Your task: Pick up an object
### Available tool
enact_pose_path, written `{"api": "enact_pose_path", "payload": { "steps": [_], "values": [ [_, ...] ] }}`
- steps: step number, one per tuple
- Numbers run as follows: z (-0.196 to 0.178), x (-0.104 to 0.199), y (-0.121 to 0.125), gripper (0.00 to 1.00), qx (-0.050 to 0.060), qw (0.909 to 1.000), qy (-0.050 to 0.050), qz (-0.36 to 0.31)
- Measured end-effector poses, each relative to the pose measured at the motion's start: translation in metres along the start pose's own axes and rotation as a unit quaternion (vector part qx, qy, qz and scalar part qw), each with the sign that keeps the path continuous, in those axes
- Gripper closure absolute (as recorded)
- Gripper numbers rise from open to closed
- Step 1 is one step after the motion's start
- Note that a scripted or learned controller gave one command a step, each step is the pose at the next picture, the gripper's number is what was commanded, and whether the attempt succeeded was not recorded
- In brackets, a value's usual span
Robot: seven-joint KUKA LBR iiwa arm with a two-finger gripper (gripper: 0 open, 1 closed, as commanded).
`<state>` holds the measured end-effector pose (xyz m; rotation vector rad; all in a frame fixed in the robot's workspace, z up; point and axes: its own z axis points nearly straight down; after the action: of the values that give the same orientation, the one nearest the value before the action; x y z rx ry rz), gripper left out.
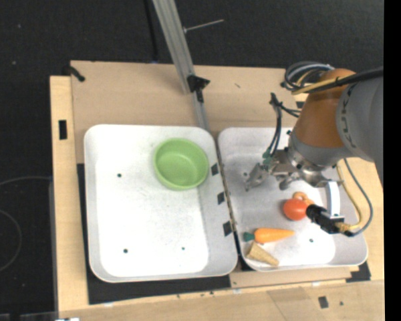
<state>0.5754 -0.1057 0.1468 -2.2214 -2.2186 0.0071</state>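
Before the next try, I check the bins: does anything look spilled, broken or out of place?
Nothing stands out. The green bowl sits upright in the left bin; the tomato, carrot and tan wedge lie loose in the right bin.

even, fairly bright overhead light falls on the middle of the frame; the two white bins [107,199] look nearly washed out, with little surface detail. the dark surround at left and top is almost black. shadows are soft and short. the whole picture is slightly soft and grainy.
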Motion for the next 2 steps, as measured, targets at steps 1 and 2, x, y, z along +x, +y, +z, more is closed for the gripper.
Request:
{"api": "enact_pose_path", "payload": {
  "steps": [1, 2],
  "values": [
    [0.046, -0.001, 0.0, 0.0, -0.003, 1.0, 0.0, 0.0],
    [0.035, -0.002, 0.001, 1.0, -0.004, 1.0, 0.001, 0.003]
  ]
}}
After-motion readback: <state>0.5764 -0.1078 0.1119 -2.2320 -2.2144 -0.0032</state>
